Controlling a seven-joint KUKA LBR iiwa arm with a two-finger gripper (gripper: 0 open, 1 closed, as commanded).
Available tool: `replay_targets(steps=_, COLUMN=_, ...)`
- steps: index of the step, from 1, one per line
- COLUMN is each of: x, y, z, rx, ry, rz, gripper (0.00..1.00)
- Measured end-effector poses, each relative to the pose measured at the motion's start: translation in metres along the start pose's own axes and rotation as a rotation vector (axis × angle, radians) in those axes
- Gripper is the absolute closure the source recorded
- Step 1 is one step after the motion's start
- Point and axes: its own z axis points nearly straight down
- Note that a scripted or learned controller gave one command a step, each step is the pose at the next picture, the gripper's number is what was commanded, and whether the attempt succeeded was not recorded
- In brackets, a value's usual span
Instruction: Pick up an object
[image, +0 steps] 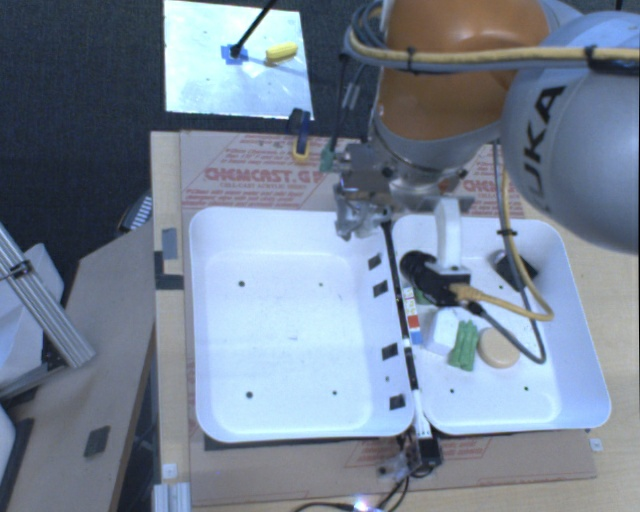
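The tool (357, 212) hangs over the far end of the seam (398, 330) where the two bins meet. It sits tucked under the wrist, so I cannot tell whether it is open or closed, and nothing shows in its hold. I judge the pick not yet made: the reach, the closing and the lift all remain.

Nearest the camera, just right of the seam in the right bin (570, 400), lie the likely picks. They are a white block (430, 326) closest to the seam, a green piece (465, 345) beside it, and a tan disc (497, 349) next outward. They crowd each other, which may spoil a clean grip. Farther back, well right of the seam, sits a dark thing (522, 268), partly hidden. Left of the seam lies the left bin (215, 330). Beyond the seam's far end, a blue and yellow clamp (299, 138) stands on the desk (105, 330).
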Motion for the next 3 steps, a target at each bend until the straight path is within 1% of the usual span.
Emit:
replay_targets(steps=1, x=0.073, y=-0.038, z=-0.044, rx=-0.013, ry=0.005, rz=-0.004, gripper=1.00)
replay_targets(steps=2, x=0.080, y=-0.071, z=-0.152, rx=-0.020, ry=0.007, rz=0.000, gripper=1.00)
replay_targets(steps=3, x=0.077, y=0.004, z=-0.161, rx=-0.015, ry=0.002, rz=0.009, gripper=1.00)
